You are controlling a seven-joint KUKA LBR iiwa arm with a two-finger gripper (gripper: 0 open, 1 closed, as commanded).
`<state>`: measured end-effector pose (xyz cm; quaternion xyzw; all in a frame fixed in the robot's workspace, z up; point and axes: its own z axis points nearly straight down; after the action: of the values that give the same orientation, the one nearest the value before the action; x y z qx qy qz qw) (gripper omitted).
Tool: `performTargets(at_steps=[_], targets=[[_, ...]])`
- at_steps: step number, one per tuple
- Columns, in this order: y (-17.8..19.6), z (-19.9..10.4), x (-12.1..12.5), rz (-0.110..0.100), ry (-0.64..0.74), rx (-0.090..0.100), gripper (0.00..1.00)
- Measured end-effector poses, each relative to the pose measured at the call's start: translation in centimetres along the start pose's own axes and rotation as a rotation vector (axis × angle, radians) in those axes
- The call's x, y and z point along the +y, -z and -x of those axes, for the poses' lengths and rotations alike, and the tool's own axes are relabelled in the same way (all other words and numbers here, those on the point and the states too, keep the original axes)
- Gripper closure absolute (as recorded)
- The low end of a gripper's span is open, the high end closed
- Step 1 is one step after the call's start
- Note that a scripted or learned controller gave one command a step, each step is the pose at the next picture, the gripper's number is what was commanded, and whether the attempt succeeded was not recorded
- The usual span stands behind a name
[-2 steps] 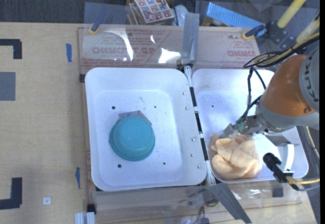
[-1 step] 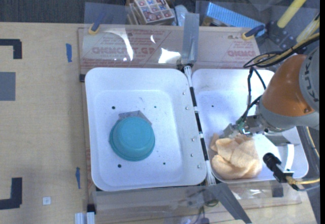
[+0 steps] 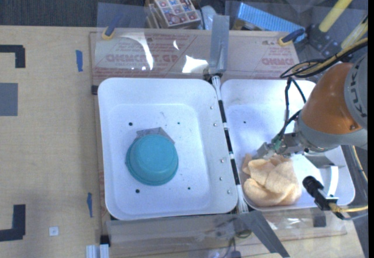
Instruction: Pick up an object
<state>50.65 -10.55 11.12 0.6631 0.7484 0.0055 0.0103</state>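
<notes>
A pale yellow, lumpy soft object [image 3: 270,179] lies in the front left corner of the right bin [image 3: 257,105]. My gripper [image 3: 273,147] hangs just above its far edge, coming in from the right under the orange band; its fingers are too small and dark to read. A teal bowl [image 3: 152,159] sits upside down in the left bin [image 3: 117,99], towards its front left, partly over a grey scrap [image 3: 153,132].
A raised divider [image 3: 225,134] separates the two bins. Black cables [image 3: 292,96] loop over the right bin beside the arm. A clear panel and cardboard stand behind the bins. A black part [image 3: 315,188] of the arm overhangs the right bin's front rim.
</notes>
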Motion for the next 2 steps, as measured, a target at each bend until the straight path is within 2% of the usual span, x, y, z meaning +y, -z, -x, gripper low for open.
performTargets(at_steps=[2], targets=[[0.00, 0.00, 0.00, 0.000, 0.000, 0.000, 0.00]])
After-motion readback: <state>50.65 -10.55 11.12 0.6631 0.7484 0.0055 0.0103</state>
